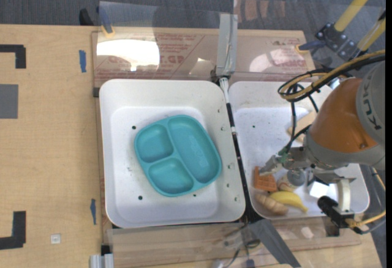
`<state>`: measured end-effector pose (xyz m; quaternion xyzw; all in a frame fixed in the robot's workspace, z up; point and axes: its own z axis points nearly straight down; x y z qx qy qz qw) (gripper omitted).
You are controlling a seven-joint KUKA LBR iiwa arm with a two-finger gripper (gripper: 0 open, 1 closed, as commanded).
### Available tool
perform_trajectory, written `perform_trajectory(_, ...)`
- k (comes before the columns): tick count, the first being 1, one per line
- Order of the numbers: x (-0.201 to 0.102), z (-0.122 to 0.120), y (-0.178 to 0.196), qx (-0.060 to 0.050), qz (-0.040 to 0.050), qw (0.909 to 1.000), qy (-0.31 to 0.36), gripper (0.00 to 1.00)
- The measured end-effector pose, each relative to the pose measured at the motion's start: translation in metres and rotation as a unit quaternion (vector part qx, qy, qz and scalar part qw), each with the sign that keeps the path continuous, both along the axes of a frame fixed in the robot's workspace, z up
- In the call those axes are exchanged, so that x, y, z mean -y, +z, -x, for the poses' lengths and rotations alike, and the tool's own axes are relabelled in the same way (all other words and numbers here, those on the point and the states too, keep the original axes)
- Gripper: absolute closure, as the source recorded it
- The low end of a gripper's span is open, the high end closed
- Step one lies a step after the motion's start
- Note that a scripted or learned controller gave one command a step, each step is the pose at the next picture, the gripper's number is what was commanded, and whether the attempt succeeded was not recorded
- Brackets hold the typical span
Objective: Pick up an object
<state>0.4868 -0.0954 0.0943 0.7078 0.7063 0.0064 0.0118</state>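
Seeing my gripper (293, 170) low in the right bin (257, 120), above banana (289, 199), its state unclear, teal plate (177, 155) left.

A single fixed camera looks down at a slant on the bench (49, 138); both white bins (116, 156) sit mid-frame; the arm (346, 120) enters from the right.

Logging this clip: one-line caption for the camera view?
Arm's hand low in right bin over banana and orange block; teal plate in left bin.
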Motion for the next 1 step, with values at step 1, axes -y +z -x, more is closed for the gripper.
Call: perform_trajectory(1,-0.0015,-0.0034,0.012,0.005,-0.0009,1.0,0.0,1.0)
